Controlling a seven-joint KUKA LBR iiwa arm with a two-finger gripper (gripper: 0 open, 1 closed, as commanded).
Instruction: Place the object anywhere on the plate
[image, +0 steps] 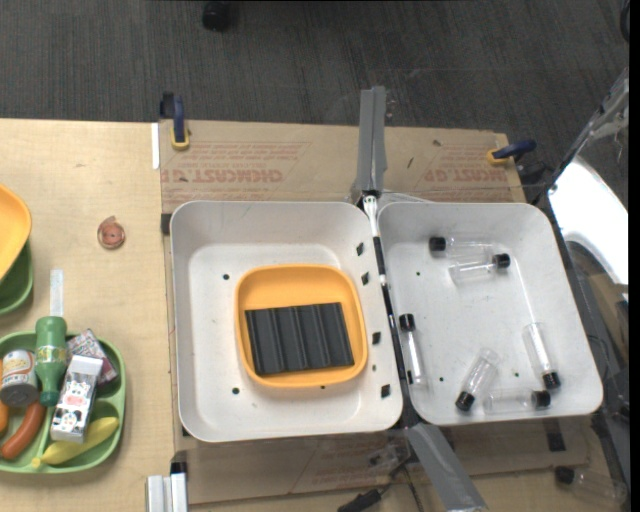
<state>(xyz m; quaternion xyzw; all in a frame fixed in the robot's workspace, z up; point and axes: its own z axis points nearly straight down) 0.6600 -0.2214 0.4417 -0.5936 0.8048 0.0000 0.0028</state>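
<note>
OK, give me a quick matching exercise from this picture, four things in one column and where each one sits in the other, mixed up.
Things:
1. orange plate
2. dark ridged block
3. clear vials
4. green bottle

Places:
A. on the green tray of toy food at the left
B. in the left bin
C. scattered in the right bin
D. lying on the orange plate

Pairs: 1-B, 2-D, 3-C, 4-A

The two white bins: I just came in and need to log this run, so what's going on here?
Nothing is being handled at this moment. The left bin holds an orange plate with a dark ribbed block lying on it. The right bin holds several clear tubes with black caps, scattered loose. Judging by how things lie, the block already sits on the plate.
</note>
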